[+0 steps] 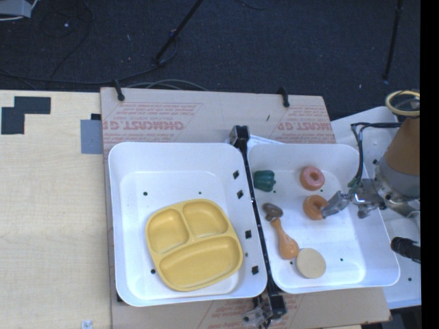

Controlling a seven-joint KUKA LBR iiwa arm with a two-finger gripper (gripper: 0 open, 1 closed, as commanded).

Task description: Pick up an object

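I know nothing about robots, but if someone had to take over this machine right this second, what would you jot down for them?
Gripper: low in the right bin, its tip right beside the orange donut; I cannot tell whether it is open or shut, and nothing shows as held.
Also in the right bin: pink donut, green pepper, wooden spoon, tan disc.
Left bin: yellow divided plate.
Done: the arm has reached in.
Left: grasp one object, probably the orange donut, and lift it.
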